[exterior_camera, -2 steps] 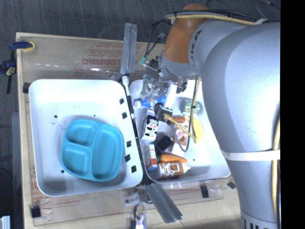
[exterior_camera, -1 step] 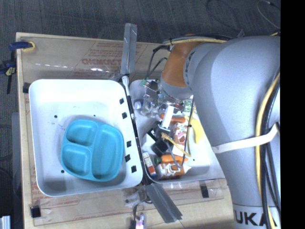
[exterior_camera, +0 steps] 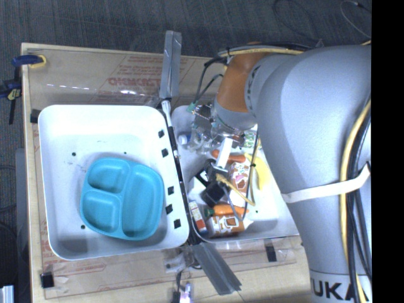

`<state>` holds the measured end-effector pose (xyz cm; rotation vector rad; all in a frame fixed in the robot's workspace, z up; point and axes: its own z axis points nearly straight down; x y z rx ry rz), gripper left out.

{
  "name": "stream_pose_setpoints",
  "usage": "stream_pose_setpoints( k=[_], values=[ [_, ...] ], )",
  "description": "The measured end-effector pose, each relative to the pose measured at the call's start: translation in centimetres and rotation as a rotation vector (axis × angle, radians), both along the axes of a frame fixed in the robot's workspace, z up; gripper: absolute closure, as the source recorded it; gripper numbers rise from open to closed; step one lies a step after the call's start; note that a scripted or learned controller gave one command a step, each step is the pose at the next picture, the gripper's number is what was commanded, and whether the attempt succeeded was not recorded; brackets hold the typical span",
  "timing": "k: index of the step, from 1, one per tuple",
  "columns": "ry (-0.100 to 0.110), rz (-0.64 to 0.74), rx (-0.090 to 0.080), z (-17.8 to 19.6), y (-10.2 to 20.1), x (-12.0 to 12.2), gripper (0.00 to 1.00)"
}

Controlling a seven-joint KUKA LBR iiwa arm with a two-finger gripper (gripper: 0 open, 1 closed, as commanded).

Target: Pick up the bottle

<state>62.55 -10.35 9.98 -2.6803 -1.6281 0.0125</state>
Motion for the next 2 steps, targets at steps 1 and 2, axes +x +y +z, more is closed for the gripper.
stream_pose_setpoints(
  k=[1,2],
  values=[
    [-0.004,-0.497,-0.002,9.2,4.0,-3.7,1.00],
    [-0.005,-0.737,-0.003,19.1,4.6,-11.9,1.00]
  ],
)
